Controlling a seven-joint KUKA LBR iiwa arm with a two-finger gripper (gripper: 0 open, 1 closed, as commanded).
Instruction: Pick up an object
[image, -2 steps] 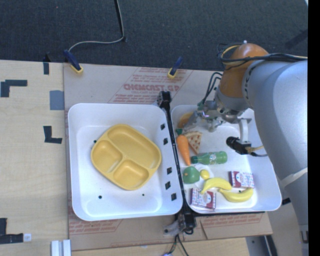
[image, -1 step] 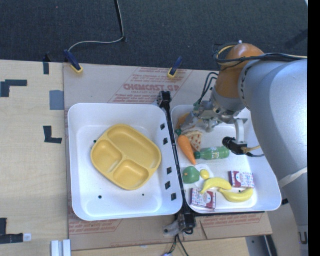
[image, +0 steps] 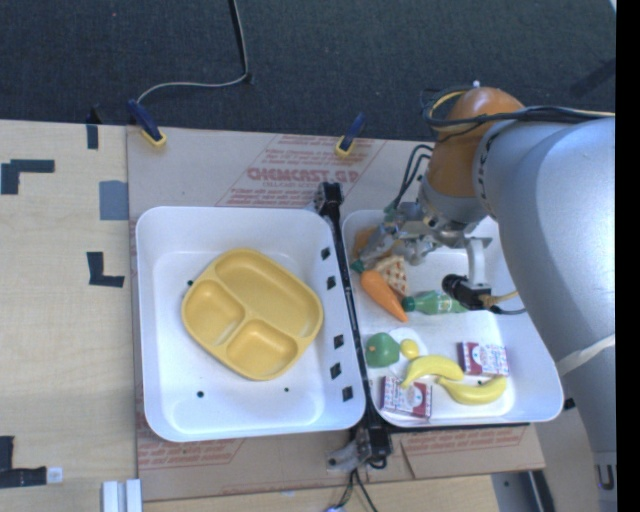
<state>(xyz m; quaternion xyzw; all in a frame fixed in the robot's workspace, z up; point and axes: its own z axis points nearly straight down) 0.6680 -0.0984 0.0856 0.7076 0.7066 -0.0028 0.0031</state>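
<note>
Light: bright and even over my bench, brightest at the right.
Glare: both white bins (image: 160, 330) wash out; a sheen lies on my grey arm (image: 560, 210).
Shadows: soft, short, beneath the yellow tray (image: 252, 312).
Sharpness: slightly soft throughout; small items look grainy.
Background: dark floor, little detail.

arm: reaching in from right | tool (image: 405, 232): lowered, wrist bent down

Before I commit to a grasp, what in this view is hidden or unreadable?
- Gripper: its tip blurs into the clutter in the right white bin; grip unclear.
- Tan waffle-textured item: partly under the gripper; identity unclear.
- Right bin's far corner: covered by the grey arm.
- Red-and-white cartons: print too small.
</note>
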